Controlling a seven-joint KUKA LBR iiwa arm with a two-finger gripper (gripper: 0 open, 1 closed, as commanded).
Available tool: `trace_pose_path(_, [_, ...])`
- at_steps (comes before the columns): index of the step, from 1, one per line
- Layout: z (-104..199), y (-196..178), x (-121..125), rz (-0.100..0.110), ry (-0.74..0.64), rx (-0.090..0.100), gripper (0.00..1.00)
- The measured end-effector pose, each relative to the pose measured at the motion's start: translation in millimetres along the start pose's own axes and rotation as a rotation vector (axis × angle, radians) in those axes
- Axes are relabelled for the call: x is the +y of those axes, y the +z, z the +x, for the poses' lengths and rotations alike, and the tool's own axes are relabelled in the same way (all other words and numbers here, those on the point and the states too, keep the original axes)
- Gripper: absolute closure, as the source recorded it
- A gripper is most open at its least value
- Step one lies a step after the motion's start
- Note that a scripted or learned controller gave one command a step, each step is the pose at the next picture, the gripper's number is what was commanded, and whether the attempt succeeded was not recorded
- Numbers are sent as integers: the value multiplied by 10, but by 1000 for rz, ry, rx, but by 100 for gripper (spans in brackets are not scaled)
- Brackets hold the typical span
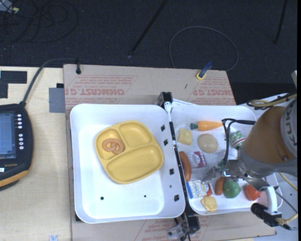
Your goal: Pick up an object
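Note:
My gripper (219, 172) hangs low over the right bin (179, 110), under the grey arm with its orange band (265, 134). It sits above the bin's front middle, just above a green ball (231, 189) and an orange-red piece (219, 186). Nothing can be made out inside it. Around it lie a carrot (209, 126), a beige potato (207, 143), a yellow wedge (184, 136), a brown sausage (185, 165), a pink packet (197, 159), a green can (236, 138), a red tomato (252, 192), a blue and white packet (197, 189) and a small yellow piece (208, 203).
The left bin (85, 195) holds a yellow divided plate (133, 159) with a pretzel-like ring (113, 145) in one section. A teach pendant (5, 142) lies at the far left. A blue clip (204, 70) rests on the cardboard behind the bins.

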State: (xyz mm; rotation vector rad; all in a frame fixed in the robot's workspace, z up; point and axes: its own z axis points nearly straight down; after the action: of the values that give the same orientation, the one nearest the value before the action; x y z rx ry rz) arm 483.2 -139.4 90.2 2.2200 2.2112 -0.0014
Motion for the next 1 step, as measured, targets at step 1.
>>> trace_pose_path(1, [20,-93,5,6,2,9,100])
